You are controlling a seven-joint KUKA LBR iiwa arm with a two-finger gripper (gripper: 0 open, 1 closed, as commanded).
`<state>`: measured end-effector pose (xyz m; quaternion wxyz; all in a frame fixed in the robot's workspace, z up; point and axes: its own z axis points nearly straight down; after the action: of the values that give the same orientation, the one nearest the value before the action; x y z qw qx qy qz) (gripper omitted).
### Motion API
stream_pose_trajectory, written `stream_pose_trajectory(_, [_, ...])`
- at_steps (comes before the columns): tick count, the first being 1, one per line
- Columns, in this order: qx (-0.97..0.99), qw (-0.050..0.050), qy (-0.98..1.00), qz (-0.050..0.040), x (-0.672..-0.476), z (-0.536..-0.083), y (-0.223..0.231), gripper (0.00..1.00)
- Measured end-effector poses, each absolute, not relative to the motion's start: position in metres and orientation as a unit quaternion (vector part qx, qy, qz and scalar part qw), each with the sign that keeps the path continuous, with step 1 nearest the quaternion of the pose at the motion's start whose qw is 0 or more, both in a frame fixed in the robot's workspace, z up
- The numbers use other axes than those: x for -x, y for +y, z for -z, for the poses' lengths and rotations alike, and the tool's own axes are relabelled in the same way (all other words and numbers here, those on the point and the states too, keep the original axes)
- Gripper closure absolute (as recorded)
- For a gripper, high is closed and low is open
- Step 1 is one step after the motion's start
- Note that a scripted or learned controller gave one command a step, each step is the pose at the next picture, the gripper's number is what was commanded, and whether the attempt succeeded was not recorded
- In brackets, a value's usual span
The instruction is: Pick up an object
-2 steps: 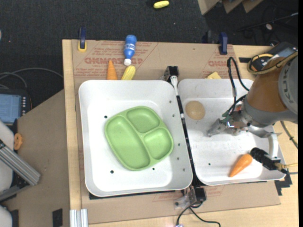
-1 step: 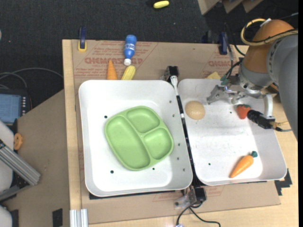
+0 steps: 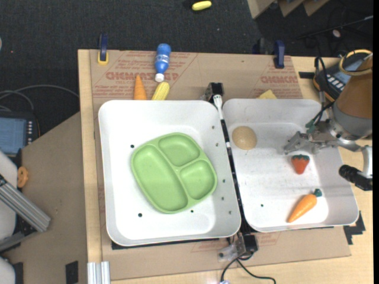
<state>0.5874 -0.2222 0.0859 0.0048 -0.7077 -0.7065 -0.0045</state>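
2 bins, 1 green plate, 1 strawberry

Arm cut off at frame's right edge; only the wrist end shows. Gripper fingers too small and blurred to read their spacing, just above the strawberry. Orange item and yellow item behind the left bin partly hidden by its rim. Left bin's front edge hides the desk beneath it.
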Motion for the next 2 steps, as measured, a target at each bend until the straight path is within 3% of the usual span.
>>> stream_pose_trajectory(1, [0.708,0.003,-0.707,-0.0008,-0.535,-0.084,-0.201,0.00])
stream_pose_trajectory(2, [0.707,-0.001,-0.707,0.0003,-0.538,-0.095,-0.203,1.00])
